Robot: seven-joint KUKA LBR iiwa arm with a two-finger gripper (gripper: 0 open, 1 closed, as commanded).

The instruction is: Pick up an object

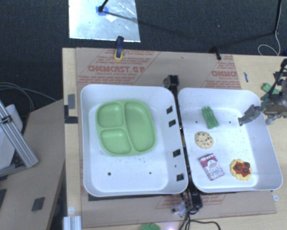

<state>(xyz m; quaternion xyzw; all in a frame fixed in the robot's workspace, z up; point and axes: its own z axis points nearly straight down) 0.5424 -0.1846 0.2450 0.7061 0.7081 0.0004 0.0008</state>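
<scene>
Watching the feed, I am seeing the gripper (245, 118) hanging over the right bin (263, 143), near that bin's far right corner, with the arm (280, 104) coming in past the bin's right rim. I cannot tell from this angle whether its fingers are apart or together; the tip is reading as one small grey wedge, and I am seeing nothing between the fingers.

Taking the right bin as my landmark, I am finding four loose things lying on its floor. A green bundle of ridged sticks (210, 117) is lying in the far half, left of the gripper and clearly apart from it. A round cookie (204, 139) with dark chips is sitting just nearer than the green bundle, toward the bin's left wall. A small red and white packet (211, 167) is resting nearer still, tilted a little, close to the near rim. A small pizza (241, 169), yellow with red topping, is lying beside the packet toward the bin's near right corner, not touching it.

Left of the right bin, touching it along a row of black clips, the left bin (95, 176) is holding a green divided plate (126, 127) with three compartments. Both bins are sitting on a cardboard sheet (148, 66) printed with red lettering.
</scene>
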